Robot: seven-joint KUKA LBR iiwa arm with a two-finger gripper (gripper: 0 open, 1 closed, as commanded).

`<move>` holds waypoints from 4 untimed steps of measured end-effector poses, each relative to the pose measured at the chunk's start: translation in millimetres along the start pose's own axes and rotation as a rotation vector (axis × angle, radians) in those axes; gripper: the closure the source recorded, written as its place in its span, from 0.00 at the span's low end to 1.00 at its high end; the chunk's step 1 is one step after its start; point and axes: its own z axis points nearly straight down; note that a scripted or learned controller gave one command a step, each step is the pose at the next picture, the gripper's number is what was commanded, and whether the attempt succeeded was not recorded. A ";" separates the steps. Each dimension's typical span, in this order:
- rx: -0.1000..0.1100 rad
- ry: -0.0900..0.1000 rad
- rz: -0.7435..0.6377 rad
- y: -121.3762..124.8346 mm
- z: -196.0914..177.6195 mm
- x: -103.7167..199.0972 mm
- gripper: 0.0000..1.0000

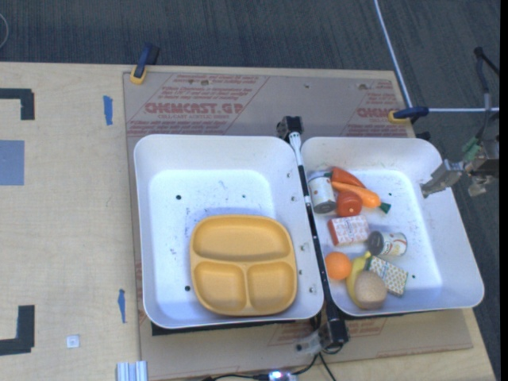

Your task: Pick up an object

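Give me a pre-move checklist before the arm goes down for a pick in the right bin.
1. Things to pick lie in the right bin: ok, carrot, tomato, orange, two cans, a bread roll.
2. End effector over the bin's right rim, above the toys: ok.
3. End effector free of any load: cannot tell, too small and blurred.
4. Target standing apart: not ok, the toys crowd together at the bin's left side.
5. Yellow tray sits in the left bin, clear of the path: ok.

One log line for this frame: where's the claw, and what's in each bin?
claw: over right bin's right rim, nothing seen held | left bin: yellow divided tray | right bin: toy food pile untouched
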 end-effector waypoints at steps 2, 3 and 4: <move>-0.003 -0.001 -0.001 39.0 189.1 -1.4 0.00; -0.005 0.001 -0.001 5.3 188.3 99.3 0.00; -0.005 -0.001 0.001 32.9 188.7 96.4 0.00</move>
